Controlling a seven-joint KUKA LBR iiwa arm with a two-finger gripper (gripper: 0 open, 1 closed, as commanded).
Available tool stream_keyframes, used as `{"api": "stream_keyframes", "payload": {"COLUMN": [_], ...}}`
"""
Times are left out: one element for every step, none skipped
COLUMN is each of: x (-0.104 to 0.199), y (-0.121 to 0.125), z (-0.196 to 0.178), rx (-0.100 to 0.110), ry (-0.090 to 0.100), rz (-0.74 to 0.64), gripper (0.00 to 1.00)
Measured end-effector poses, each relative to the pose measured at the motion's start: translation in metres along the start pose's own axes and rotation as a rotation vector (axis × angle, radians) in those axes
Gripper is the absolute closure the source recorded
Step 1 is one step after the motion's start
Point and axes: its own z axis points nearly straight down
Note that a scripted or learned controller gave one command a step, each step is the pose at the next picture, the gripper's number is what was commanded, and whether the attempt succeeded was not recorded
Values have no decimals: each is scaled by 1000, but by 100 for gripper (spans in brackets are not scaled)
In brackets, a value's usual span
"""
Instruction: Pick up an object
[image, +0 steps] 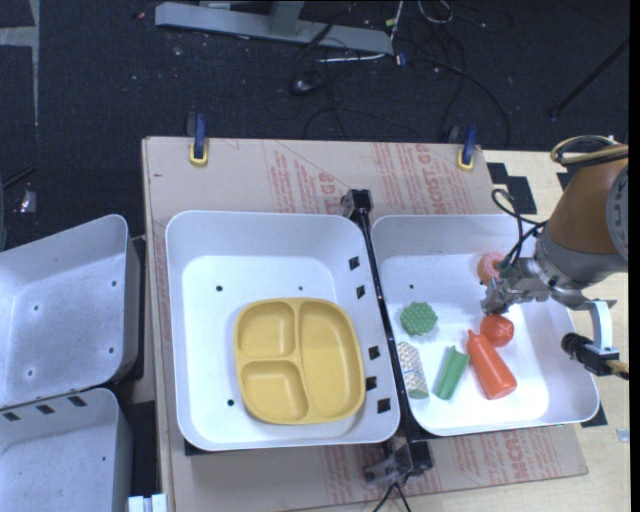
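Observation:
My gripper (497, 303) reaches in from the right and hangs low over the right bin (440, 240). Just below it lies a small red round fruit (498, 331), right at the gripper's tip. An orange bottle-shaped thing (492, 368) lies against the fruit's near side. A pinkish thing (488, 265) peeks out behind the gripper. Further left in the same bin are a green bumpy ball (419, 318), a green stick (451, 373) and a patterned cylinder (411, 368).
The left bin (190, 300) holds a yellow three-compartment tray (298, 360). A black divider (374, 290) runs between the two bins. The arm's grey body and orange band (590, 215) rise over the right bin's far right edge.

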Motion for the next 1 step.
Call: {"api": "stream_keyframes", "payload": {"x": [0], "y": [-3], "z": [-42], "rx": [0], "ry": [0], "rz": [0], "gripper": [100]}}
